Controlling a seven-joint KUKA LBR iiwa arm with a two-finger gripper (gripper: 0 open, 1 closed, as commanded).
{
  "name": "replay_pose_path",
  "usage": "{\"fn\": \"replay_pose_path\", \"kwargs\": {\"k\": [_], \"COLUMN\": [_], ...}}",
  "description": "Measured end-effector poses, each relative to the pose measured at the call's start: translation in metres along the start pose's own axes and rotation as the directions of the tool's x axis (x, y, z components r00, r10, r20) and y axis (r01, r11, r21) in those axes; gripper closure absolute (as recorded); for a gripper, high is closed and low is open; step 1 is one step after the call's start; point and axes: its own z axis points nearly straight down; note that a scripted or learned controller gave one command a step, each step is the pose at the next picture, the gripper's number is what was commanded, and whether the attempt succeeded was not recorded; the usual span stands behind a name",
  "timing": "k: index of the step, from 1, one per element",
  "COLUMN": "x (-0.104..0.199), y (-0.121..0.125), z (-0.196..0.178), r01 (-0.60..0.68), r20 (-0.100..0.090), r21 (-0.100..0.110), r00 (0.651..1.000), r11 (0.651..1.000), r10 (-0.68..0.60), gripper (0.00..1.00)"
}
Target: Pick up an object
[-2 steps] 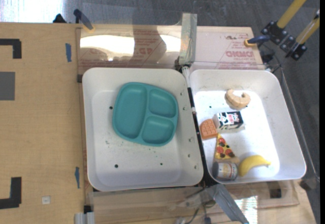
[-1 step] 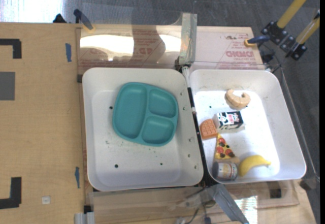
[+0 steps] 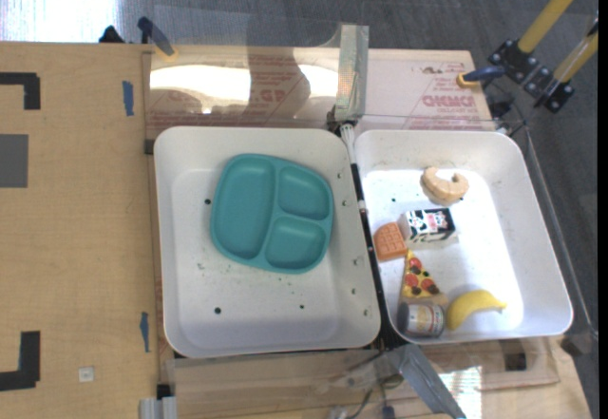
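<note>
Gripper-wise, can't tell whether it's wide, narrow or holding anything. All the pickable stuff sits in the right bin (image 3: 541,218): a tan bitten donut (image 3: 444,184) near the back, a small black-and-white milk carton (image 3: 429,225) touching an orange waffle (image 3: 389,241), then a pizza slice (image 3: 418,279), a can (image 3: 420,318) and a yellow banana (image 3: 473,307) up front. The left bin (image 3: 180,246) has a teal divided plate (image 3: 271,213).

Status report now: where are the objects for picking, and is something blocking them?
Six small items crowd the right bin: banana, can, pizza slice, carton. Teal tray in left bin. Nothing above them.
</note>
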Motion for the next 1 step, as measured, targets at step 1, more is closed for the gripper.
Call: {"fn": "replay_pose_path", "kwargs": {"k": [1], "x": [0.0065], "y": [-0.0009], "z": [-0.0001], "r01": [-0.473], "r20": [0.0], "r21": [0.001], "r00": [0.881], "r11": [0.881], "r10": [0.473], "gripper": [1.0]}}
